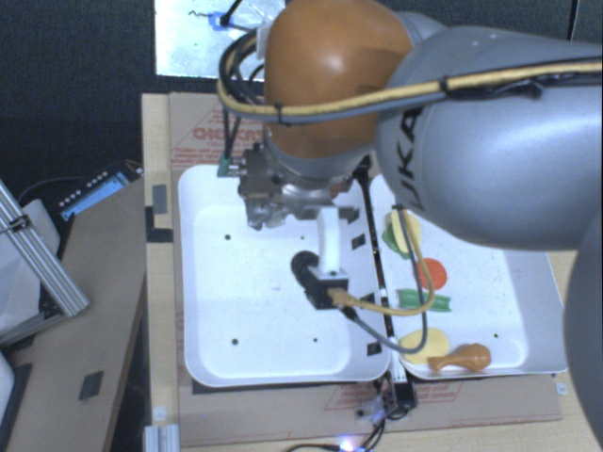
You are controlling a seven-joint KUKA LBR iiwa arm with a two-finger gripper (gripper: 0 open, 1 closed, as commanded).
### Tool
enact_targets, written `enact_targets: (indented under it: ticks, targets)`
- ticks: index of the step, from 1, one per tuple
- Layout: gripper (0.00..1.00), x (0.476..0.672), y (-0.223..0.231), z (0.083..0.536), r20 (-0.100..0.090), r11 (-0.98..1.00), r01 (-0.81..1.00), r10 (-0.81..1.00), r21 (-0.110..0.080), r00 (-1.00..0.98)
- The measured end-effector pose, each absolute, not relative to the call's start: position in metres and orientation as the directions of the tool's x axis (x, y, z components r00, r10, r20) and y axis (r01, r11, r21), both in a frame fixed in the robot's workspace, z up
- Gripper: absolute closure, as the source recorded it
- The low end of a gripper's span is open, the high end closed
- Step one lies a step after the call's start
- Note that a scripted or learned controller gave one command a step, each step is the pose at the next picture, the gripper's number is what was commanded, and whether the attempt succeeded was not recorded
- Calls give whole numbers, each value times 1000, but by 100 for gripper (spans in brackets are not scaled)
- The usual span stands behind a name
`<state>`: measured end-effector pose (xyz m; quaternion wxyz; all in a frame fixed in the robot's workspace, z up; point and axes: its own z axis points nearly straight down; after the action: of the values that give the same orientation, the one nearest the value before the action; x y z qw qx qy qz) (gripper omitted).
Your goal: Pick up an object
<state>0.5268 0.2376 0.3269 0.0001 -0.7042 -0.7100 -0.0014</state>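
Over the left bin (236, 295), far side: gripper (262, 211), opening can't be told, nothing visibly held. Likely target lies in right bin (513, 295): centre over orange pear-shaped toy (464, 356) before descending.

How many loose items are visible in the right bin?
5: yellow piece near the left wall, red round piece below it, green piece under that, pale piece and orange piece at the front. The arm may hide more.

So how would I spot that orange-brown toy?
Find the two white bins and take the right bin. Along its edge nearest the camera lies an orange-brown toy shaped like a drumstick. It is the only brownish piece; the green strip and red disc lie farther back.
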Motion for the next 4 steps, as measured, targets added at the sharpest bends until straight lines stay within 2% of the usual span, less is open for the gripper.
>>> enact_targets:
  ticks: [1, 2, 3, 4]
  targets:
    - [100, 493, 220, 436, 7, 5, 1000, 1000, 12, -6]
    - [100, 486, 235, 542, 8, 7, 1000, 1000, 13, -7]
    - [0, 486, 234, 535, 1, 6, 1000, 1000, 2, -6]
    - [100, 486, 235, 547, 3, 11, 1000, 1000, 4, -11]
